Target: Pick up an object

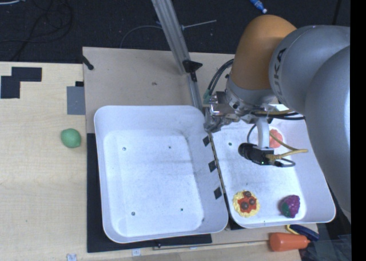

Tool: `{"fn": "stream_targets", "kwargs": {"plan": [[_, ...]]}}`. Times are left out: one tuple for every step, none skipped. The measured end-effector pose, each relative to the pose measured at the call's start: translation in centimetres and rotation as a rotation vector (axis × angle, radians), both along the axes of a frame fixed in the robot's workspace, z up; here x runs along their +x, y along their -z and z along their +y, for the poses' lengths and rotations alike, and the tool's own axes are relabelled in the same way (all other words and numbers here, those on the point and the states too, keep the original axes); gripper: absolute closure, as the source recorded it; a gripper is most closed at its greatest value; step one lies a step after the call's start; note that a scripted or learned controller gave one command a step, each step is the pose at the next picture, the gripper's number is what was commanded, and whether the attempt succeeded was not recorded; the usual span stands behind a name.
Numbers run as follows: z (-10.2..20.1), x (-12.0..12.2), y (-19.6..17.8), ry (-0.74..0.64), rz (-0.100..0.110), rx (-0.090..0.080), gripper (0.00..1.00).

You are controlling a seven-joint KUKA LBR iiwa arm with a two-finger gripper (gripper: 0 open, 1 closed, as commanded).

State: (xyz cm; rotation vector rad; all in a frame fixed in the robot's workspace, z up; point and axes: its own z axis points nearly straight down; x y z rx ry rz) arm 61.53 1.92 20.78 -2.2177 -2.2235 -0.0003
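Grey arm, orange band, black cables at wrist.

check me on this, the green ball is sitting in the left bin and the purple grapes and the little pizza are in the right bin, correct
Not quite. The green ball lies on the wooden bench, to the left of the left bin, not in it. The camera view shows that. The purple grapes and the little pizza are indeed in the right bin.

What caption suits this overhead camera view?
Grey arm reaches over the right bin holding toy pizza and purple grapes.
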Motion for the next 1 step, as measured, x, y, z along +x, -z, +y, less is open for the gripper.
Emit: {"fn": "stream_targets", "kwargs": {"plan": [[4.66,1.23,-2.49,0.0,-0.002,-0.001,1.0]]}}
